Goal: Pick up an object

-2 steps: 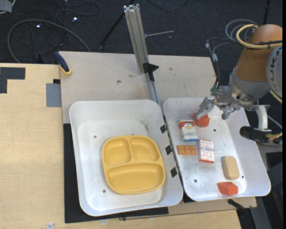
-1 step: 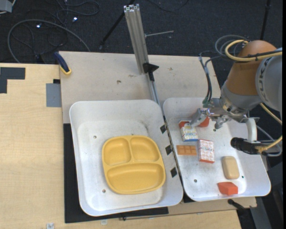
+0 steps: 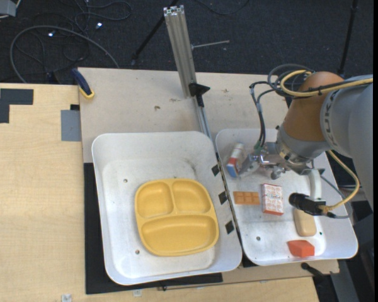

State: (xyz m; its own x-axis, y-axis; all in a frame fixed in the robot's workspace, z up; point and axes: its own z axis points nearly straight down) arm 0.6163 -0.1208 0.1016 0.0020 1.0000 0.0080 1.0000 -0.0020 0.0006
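Though small, red-and-white carton (image 3: 272, 199).

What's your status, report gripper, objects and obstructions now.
Gripper low in the right bin, finger state unclear. Small bottle beside it; box, orange block nearby. Yellow tray in left bin. Nothing blocking.

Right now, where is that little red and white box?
The red and white box lies in the right bin, near its middle, beside the flat orange block on its left, just below the arm's tool.
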